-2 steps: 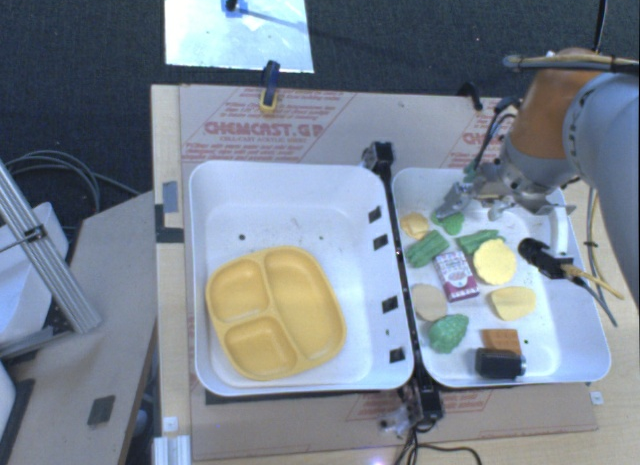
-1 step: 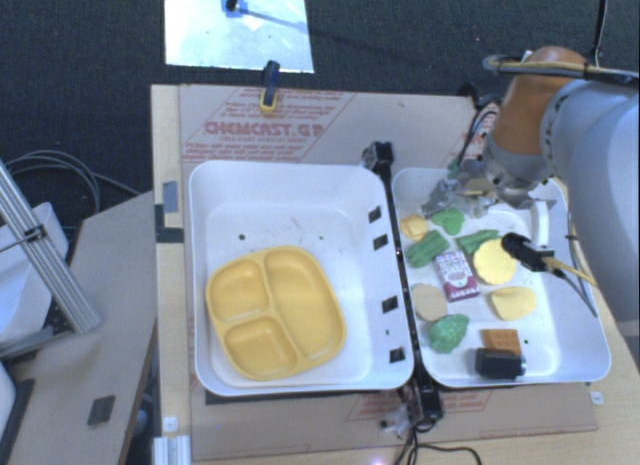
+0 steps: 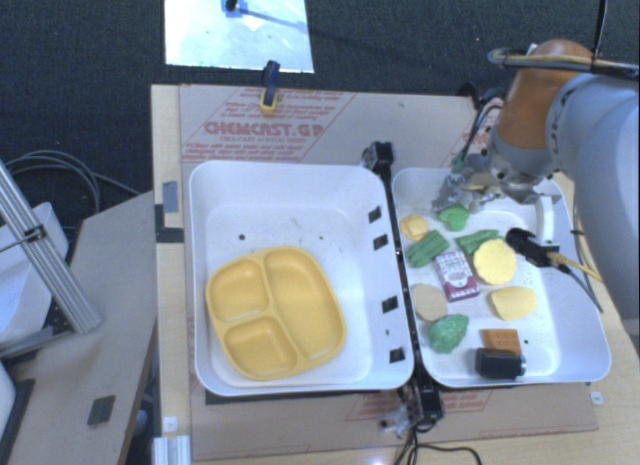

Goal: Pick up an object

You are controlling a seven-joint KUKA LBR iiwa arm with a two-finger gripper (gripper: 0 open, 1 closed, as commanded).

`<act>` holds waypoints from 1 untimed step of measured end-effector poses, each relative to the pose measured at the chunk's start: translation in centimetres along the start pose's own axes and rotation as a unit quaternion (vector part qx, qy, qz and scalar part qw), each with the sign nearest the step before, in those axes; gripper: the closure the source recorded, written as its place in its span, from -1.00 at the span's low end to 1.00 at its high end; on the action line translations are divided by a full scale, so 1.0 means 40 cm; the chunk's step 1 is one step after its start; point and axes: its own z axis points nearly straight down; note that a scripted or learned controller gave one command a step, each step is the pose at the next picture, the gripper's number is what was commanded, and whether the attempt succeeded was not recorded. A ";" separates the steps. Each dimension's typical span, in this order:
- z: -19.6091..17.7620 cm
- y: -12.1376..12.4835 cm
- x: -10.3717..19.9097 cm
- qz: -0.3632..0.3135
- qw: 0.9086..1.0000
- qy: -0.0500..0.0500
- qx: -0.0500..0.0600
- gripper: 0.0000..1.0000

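A: Where is the two-finger gripper (image 3: 458,191)?

B: It hangs over the far part of the right shallow white bin (image 3: 590,348), close to the far rim and to the black divider (image 3: 392,253) between the bins. Whether it is open or closed, I cannot tell.

A: What lies around it?

B: A small green round piece (image 3: 454,218) is just below it, maybe touching. A small yellow piece (image 3: 413,226) and a green oblong piece (image 3: 427,249) lie nearby. Further toward the near rim are a red-and-white packet (image 3: 455,274), a yellow round disc (image 3: 495,263) and a black block (image 3: 498,363), packed closely.

A: Any free room?

B: The left shallow white bin (image 3: 230,193), beyond the divider, has only a yellow plastic divided tray (image 3: 274,308).
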 end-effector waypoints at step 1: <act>-0.235 -0.128 0.174 -0.002 1.000 0.002 0.001 1.00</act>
